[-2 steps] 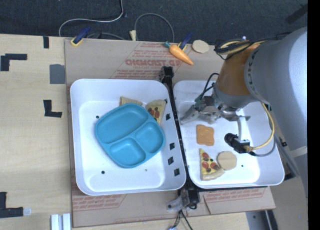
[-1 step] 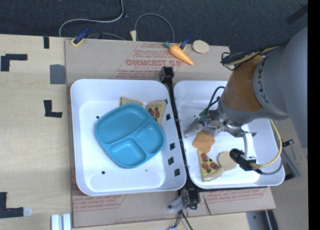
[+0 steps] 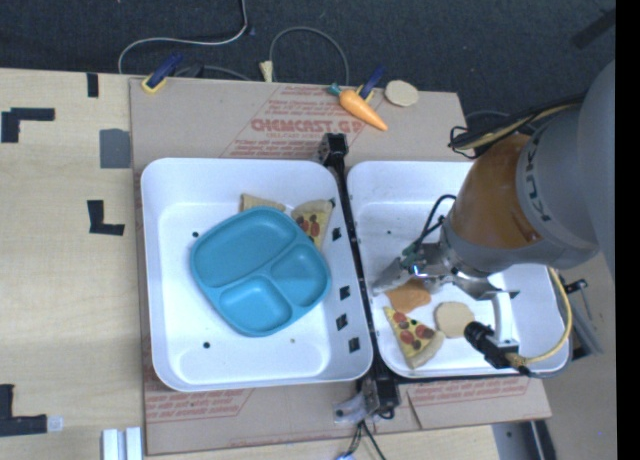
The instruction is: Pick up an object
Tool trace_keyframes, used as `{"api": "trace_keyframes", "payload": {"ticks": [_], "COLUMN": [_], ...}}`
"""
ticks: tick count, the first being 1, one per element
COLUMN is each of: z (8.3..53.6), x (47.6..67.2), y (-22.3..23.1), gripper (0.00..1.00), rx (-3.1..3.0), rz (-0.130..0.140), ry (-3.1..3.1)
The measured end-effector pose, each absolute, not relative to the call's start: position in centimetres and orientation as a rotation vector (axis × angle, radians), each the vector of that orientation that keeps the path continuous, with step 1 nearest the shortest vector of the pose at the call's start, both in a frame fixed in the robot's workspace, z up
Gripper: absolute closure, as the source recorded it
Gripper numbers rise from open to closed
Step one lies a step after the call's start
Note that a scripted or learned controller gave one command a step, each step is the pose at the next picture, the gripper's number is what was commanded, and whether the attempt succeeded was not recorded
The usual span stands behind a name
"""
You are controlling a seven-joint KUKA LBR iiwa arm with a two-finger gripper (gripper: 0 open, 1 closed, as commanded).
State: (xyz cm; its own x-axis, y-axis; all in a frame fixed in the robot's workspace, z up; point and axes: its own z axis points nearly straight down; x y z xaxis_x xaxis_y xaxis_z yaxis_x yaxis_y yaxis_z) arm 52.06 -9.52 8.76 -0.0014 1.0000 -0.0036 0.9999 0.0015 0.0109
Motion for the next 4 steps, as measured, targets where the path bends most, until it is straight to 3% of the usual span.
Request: {"api": "trace_keyframes", "payload": {"ticks": [2, 3, 4], "z": [8.8, 8.6, 8.7], "x": [48.7, 53.1, 51.9], "y": [-9.6, -9.5, -9.8], "gripper": [0.0, 0.0, 0.0], "rx": [2.211, 2.218, 2.212], "rz": [0.009, 0.002, 0.009], "ry": [2.214, 2.221, 2.218]}}
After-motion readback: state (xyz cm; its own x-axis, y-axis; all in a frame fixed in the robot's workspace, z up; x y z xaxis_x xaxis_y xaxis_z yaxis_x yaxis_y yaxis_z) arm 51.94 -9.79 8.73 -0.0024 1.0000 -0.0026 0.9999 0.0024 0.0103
